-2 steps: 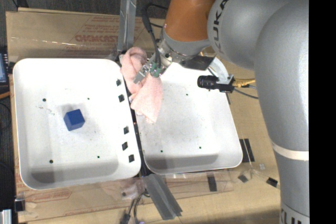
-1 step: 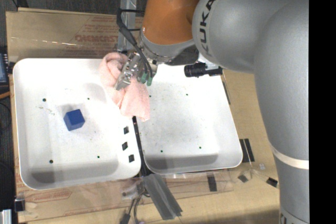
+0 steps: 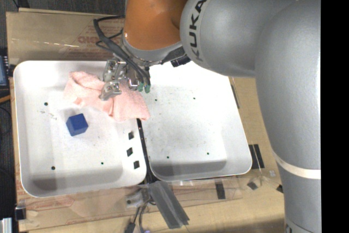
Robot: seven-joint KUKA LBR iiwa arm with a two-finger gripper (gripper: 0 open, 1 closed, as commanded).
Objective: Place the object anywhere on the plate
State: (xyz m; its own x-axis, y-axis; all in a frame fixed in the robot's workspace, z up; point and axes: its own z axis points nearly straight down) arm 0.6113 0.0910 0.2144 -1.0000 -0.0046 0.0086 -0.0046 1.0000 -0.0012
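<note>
A crumpled pink cloth (image 3: 122, 102) lies at the back right of the left bin (image 3: 32, 133), reaching up to the wall shared with the right bin. A small blue cube (image 3: 77, 124) sits in front of it, a little to the left. My gripper (image 3: 126, 88) hangs from the orange wrist band directly over the cloth's right half. Its two fingers (image 3: 110, 88) stand apart, open, with their tips low at the cloth's top. I see nothing pinched between them. The gripper body hides part of the cloth.
The right bin (image 3: 191, 133) has a speckled white floor, and the grey arm covers its back right part. Black clips sit on the divider between the bins. Brown cardboard runs behind both bins.
</note>
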